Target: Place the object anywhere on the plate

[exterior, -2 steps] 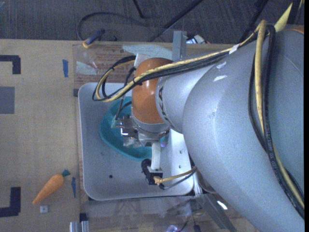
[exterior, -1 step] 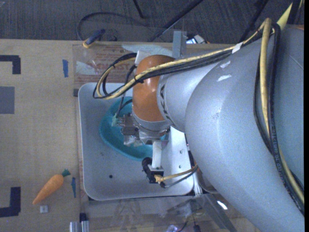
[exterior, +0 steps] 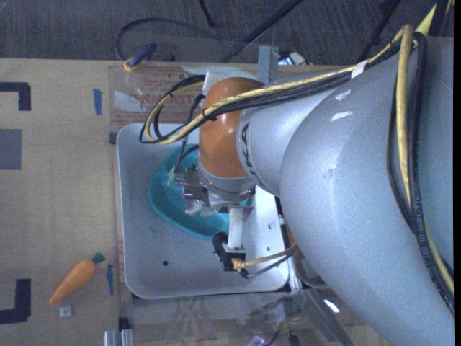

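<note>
The arm (exterior: 346, 171) overhangs a white bin (exterior: 137, 215) holding a teal plate (exterior: 169, 204). Finger state: cannot tell. A toy carrot (exterior: 73, 280) lies outside the bin on the wooden desk (exterior: 50, 193). Dark carpet (exterior: 86, 9) lies beyond.

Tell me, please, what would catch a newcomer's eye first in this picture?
The big grey arm with its orange band fills the right side and reaches over a white bin. Beneath its wrist lies a teal plate, partly hidden. An orange toy carrot lies on the bench outside the bin, lower left.
</note>
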Available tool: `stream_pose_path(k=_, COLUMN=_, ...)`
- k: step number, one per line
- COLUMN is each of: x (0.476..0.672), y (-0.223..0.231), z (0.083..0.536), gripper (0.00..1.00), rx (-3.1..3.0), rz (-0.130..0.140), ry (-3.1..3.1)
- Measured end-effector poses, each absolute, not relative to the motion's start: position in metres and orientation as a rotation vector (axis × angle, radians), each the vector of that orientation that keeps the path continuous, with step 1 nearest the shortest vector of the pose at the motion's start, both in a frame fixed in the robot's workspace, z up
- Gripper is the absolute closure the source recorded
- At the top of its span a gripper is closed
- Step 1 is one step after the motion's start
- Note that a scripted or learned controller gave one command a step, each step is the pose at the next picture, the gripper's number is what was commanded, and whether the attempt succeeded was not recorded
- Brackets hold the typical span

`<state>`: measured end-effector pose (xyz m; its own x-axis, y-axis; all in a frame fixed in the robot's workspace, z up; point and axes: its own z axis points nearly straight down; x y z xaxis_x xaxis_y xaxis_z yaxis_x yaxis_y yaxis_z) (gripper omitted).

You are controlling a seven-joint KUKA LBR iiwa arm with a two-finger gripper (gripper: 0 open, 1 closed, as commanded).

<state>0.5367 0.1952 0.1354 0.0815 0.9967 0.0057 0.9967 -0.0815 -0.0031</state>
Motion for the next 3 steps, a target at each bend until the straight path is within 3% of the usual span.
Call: stream_pose_path(k=3, x=0.538, y=0.195, z=0.164, gripper=1.0, rx=-2.305, rz=-0.005, ry=-2.12)
